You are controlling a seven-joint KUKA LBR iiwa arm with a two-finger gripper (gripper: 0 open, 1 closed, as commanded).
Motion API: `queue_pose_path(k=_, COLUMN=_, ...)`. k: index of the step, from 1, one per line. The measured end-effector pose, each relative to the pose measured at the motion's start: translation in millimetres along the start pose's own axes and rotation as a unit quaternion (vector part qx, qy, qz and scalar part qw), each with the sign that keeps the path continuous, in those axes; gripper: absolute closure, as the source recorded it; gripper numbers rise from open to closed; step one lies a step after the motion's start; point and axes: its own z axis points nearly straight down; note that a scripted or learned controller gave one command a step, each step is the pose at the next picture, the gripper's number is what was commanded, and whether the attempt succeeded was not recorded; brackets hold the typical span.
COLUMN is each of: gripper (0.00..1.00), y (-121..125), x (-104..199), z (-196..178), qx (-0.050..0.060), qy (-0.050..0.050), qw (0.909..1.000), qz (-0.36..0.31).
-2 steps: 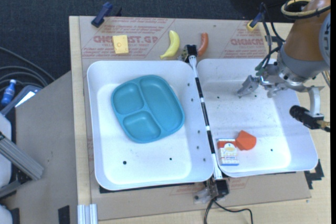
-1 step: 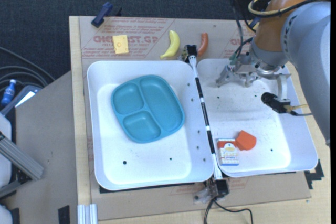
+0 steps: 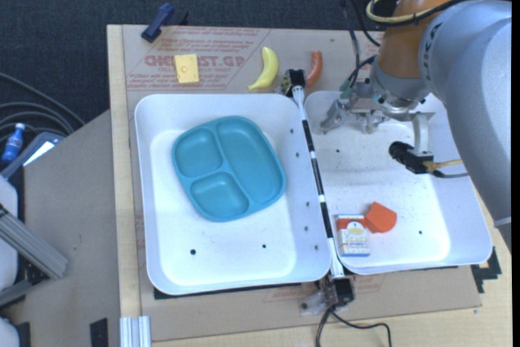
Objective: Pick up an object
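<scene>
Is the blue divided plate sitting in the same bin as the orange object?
No, the blue divided plate lies in the left bin, while the orange object sits in the right bin.

Single fixed cam above the bench, looking down at a slant, mid-range. Left bin [image 3: 154, 199] and right bin [image 3: 439, 248] both fully in frame, plus floor at top. Arm [image 3: 471, 53] enters from frame right.
</scene>
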Motion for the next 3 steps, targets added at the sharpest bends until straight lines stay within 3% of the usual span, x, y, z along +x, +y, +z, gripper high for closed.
queue_pose_path(k=1, gripper=0.00, y=-75.7, x=-7.8, z=0.8, qx=0.001, qy=0.000, qw=1.0000, qz=0.001)
queue_pose_path(k=2, gripper=0.00, y=0.1, x=-3.3, z=-0.1, qx=-0.001, qy=-0.001, qw=1.0000, qz=0.000)
queue_pose_path(k=3, gripper=0.00, y=-81.3, x=-0.5, z=0.8, qx=0.001, qy=0.000, qw=1.0000, qz=0.001)
